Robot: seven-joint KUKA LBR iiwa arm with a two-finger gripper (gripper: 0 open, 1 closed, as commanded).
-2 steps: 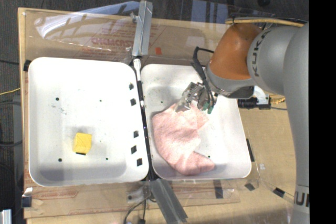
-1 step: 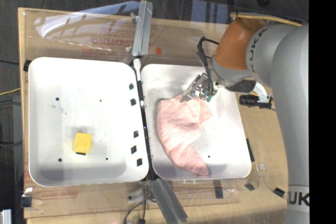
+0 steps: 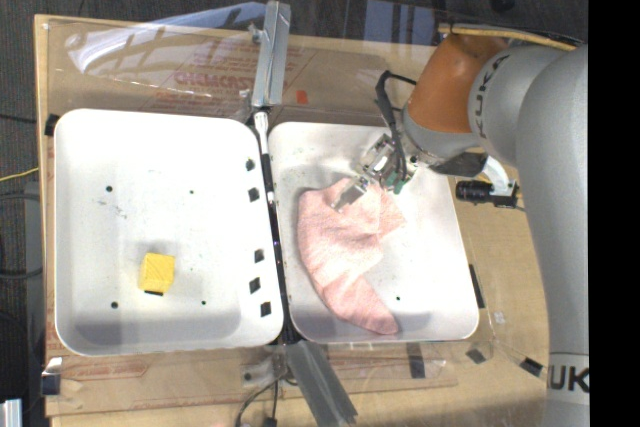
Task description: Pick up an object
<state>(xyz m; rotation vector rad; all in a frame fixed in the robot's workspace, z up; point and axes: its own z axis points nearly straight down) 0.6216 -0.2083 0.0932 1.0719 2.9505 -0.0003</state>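
Your gripper (image 3: pixel 362 183) sits at the pink cloth's (image 3: pixel 343 255) top edge; cloth runs toward 6 o'clock; finger state unclear.

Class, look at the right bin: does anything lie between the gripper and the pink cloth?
Nothing visible does. The gripper is right at the upper edge of the pink cloth in the right bin.
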